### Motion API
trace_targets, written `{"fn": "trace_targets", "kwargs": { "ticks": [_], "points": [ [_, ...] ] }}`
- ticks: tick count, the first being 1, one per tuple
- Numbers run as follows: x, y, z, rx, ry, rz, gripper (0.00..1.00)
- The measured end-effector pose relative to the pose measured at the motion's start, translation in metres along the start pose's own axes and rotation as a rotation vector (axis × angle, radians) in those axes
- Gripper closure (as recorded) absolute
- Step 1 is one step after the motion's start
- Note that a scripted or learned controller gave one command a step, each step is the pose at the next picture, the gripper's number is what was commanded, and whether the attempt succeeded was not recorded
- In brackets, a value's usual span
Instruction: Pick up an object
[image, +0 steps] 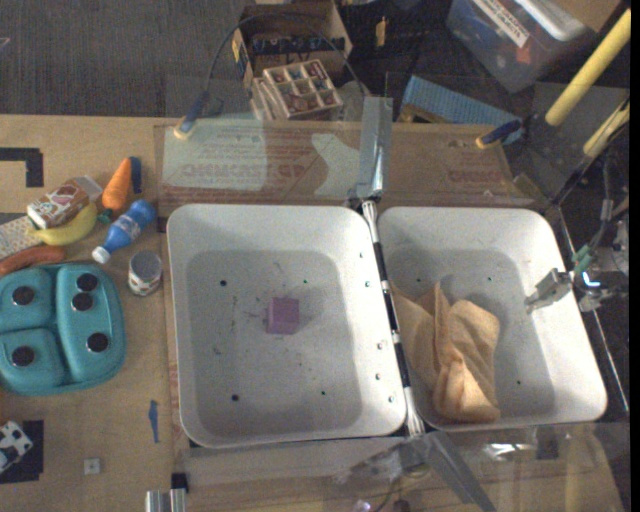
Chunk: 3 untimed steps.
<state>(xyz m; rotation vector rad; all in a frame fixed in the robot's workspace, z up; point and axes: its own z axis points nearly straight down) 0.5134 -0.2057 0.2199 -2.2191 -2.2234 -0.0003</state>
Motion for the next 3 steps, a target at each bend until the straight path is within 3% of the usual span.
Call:
{"fn": "trace_targets", "kwargs": {
  "ticks": [1,2,3],
  "points": [
    [0.047,0.005,0.124,-0.003,-0.001,-0.232,0.0],
    [0.045,0.005,0.113,-0.006,-0.003,-0.226,1.0],
    [0.083,0.055,0.006,-0.003,-0.002,-0.16,1.0]
  ]
}}
